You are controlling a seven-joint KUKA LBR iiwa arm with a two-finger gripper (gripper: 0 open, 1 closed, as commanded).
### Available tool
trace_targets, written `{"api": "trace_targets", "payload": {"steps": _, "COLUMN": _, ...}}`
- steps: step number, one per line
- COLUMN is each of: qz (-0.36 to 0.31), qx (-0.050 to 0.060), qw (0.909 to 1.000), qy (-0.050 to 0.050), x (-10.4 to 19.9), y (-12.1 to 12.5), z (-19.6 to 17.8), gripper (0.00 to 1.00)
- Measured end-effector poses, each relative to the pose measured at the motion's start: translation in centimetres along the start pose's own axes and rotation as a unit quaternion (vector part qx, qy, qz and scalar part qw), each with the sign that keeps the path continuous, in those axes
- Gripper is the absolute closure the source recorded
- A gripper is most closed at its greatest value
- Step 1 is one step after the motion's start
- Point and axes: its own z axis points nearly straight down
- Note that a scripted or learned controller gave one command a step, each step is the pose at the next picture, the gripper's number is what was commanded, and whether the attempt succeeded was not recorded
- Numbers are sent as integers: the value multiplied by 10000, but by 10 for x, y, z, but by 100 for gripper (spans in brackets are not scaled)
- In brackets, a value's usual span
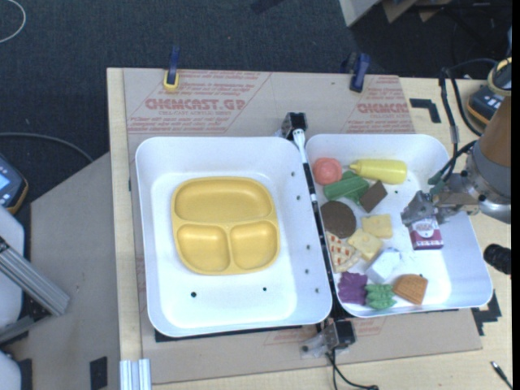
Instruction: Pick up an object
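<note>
- Over the right bin (455,157), from the overhead camera, we see the end effector (424,212) just above a small maroon-and-white packet (427,237).
- We cannot tell its grip state.
- The packet lies directly below it, right of the food pile.

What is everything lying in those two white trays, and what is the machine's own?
white bins: two, side by side on the bench
divided plate: one, yellow, left bin
ball: one, pink-red, right bin, far left corner
corn-like piece: one, yellow, far side
leafy piece: one, green, beside the ball
round disc: one, dark brown, left side
grape bunch: one, purple, near edge
broccoli piece: one, green, near edge
small carton: one, red and white, below the hand
hand: one, grey, over right bin
</note>
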Motion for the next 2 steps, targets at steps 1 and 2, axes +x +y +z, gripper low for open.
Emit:
{"api": "trace_targets", "payload": {"steps": 1, "qz": -7, "qx": -13, "qw": 10000, "qy": 0, "x": 55, "y": 2, "z": -11, "gripper": 100}}
{"api": "trace_targets", "payload": {"steps": 2, "qz": 11, "qx": -5, "qw": 10000, "qy": -6, "x": 78, "y": -7, "z": -17, "gripper": 100}}
